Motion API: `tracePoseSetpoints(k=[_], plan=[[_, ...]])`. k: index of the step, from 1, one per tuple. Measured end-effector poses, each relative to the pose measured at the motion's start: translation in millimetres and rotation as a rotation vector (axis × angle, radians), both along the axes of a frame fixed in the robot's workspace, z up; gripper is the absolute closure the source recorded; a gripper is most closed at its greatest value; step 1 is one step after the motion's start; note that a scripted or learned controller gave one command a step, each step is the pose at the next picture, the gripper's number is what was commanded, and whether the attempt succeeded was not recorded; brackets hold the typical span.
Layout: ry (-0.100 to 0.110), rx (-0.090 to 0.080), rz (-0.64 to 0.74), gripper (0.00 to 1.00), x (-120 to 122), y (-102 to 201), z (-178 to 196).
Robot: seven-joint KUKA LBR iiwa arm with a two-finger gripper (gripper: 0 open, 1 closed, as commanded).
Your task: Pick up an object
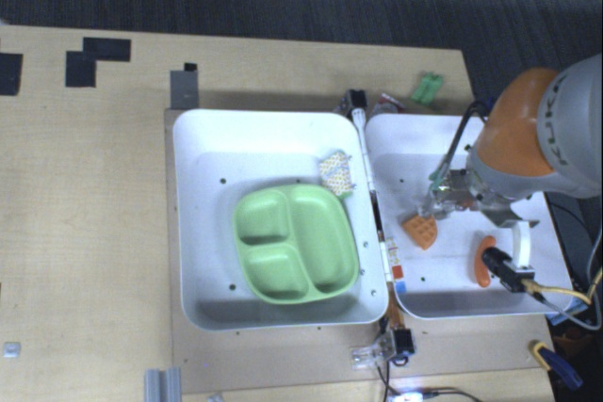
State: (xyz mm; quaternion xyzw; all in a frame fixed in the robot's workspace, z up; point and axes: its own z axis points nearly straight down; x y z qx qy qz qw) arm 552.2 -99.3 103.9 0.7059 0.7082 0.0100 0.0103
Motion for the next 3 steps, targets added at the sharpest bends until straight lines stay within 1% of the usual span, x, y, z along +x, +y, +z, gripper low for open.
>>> tracePoseSetpoints(k=[1,2,3], plan=[[0.005,0.001,0.0,0.0,-1,0,-2],[0.015,-0.004,-0.004,0.0,-49,14,-17],[0.011,-0.004,-0.003,1.0,-47,15,-6]])
